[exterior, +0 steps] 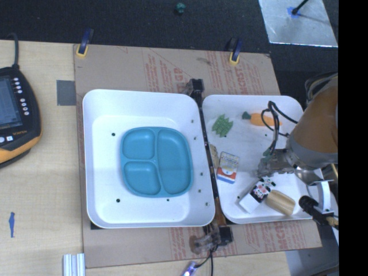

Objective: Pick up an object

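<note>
The claw (269,167) is low in the right bin (290,103), seemingly lined up to grab; I cannot tell its state. Just below it lies a black-and-white toy (263,190) beside a smooth wooden cylinder (280,202). A card (227,167) sits left, soft green scrap (222,125) above-left. Further left, a glossy blue plate (156,161).

1. Left bin (92,154) holds a blue divided plate (156,160), lying flat
2. Right bin (230,105) holds a green toy (222,125), an orange piece (260,119), a small card packet (227,167), a black-and-white cow toy (263,190) and a wooden cylinder (282,202)
3. Gripper (270,165) low over the right bin, just above the cow toy (fingers unclear)
4. Teach pendant (14,117) at left on the bench
</note>
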{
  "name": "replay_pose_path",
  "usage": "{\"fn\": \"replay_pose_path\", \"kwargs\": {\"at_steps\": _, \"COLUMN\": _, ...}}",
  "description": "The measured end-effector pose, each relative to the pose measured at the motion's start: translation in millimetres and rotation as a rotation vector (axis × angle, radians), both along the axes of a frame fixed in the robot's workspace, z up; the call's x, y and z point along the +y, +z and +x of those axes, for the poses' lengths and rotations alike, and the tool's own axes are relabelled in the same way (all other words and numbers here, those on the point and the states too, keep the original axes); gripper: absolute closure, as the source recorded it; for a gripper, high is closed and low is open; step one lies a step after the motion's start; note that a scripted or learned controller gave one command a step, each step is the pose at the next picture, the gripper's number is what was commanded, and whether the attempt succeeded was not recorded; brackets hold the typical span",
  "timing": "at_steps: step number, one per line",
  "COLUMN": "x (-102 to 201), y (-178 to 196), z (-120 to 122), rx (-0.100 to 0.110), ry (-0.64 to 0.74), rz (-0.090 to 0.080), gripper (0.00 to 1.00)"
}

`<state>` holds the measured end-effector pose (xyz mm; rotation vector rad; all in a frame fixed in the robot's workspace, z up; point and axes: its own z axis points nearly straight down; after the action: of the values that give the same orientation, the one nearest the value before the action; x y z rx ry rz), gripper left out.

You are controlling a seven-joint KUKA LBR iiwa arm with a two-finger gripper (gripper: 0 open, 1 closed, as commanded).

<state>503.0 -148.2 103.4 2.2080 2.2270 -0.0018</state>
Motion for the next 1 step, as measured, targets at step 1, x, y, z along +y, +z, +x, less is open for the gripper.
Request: {"fn": "replay_pose_path", "kwargs": {"at_steps": 1, "x": 0.1, "y": 0.0, "z": 0.0, "rx": 0.000, "ry": 0.000, "rz": 0.000, "gripper": 0.00}}
